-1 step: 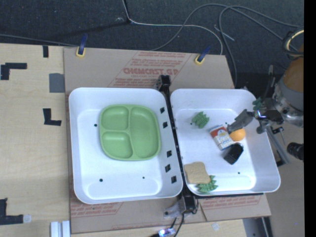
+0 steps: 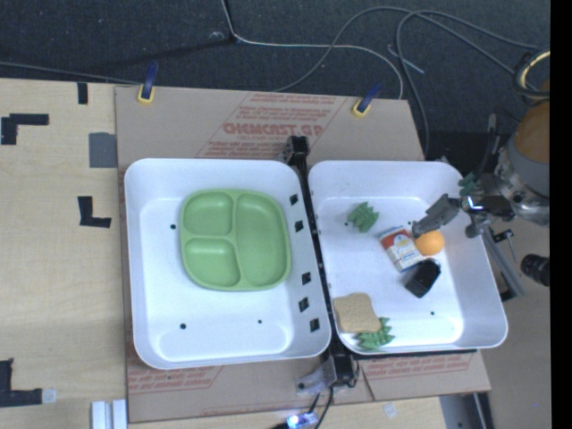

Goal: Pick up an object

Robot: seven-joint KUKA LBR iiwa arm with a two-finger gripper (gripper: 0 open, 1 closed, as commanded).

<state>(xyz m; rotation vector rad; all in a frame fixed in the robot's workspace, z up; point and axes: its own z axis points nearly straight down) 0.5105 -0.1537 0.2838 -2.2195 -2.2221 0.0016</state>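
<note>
Orange ball (image 2: 430,243), the small round piece nearest the tool, looked like the likeliest object for the pick. In the camera view it lay in the right bin (image 2: 465,324), touching the upper right edge of a red-and-white packet (image 2: 399,248). A black block (image 2: 423,279) sat just below the ball, a green leafy piece (image 2: 362,216) lay well to the ball's left, and a tan slice (image 2: 356,311) resting partly over a second green piece (image 2: 377,336) lay further down and to the left, near the bin's front wall. The left bin (image 2: 152,329), far to the ball's left, carried a green divided plate (image 2: 236,239).

The gripper (image 2: 441,213) hovered just above and right of the ball; whether the tool was released or clenched could not be told, and nothing could be seen in its grasp.

The crowding was the main risk, to my mind. A descent slightly off centre could have landed on the packet or the block instead, or nudged the ball so it rolled clear. Being round and smooth, the ball might also have squirted out of a closing grip that did not straddle it squarely.
</note>
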